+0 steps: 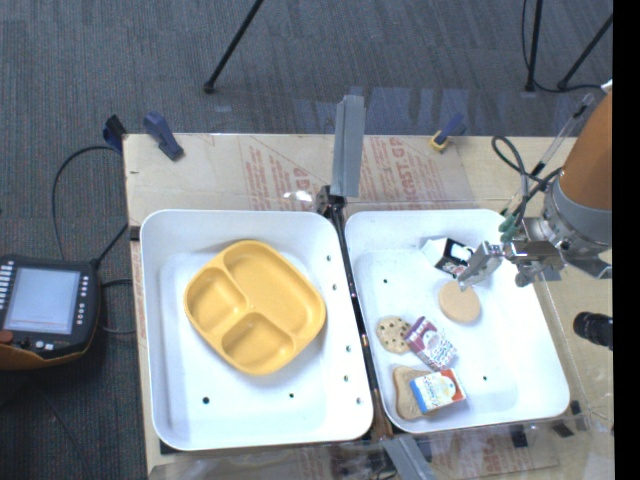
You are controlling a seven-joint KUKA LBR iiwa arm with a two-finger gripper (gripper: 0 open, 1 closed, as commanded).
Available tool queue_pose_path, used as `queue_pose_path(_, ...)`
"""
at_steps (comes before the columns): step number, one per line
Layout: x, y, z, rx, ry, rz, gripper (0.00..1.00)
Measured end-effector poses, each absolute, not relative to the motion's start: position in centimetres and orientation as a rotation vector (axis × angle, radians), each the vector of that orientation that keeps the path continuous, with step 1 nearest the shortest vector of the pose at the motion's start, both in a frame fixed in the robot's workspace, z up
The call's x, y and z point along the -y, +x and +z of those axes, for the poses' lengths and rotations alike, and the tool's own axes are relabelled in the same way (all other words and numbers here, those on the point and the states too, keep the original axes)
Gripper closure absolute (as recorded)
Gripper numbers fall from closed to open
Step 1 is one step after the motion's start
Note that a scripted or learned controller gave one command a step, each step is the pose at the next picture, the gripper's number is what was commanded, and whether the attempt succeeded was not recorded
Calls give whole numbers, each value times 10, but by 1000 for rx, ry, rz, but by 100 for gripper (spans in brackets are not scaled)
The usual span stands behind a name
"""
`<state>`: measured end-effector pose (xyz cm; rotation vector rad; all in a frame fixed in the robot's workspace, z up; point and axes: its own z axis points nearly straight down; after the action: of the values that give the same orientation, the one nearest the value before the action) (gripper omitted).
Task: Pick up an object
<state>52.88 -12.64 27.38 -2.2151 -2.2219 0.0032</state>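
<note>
Hovering over the right bin [520, 393], the gripper [478, 271] overhangs a tan disc [460, 304].

A cardboard-topped bench [270, 168] bears two shallow white bins set side by side, their inner rims just beside each other. The left bin [165, 268] and the right bin [530, 368] cover most of the surface; printed lettering shows on the bare board behind them. Blue clamps [162, 135] grip the far left edge, and a clamp with a yellow tip [446, 134] sits on the far edge to the right. A grey upright post [347, 153] rises between the bins.
</note>
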Motion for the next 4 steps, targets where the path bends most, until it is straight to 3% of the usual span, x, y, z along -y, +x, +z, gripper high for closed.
queue_pose_path(1, 142, 574, 138, 2118, -2302, 14, 0)
queue_pose_path(2, 100, 536, 90, 2176, -2266, -2, 0)
queue_pose_path(3, 99, 537, 101, 2169, -2269, -10, 100)
queue_pose_path(4, 136, 534, 93, 1917, -2494, -13, 100)
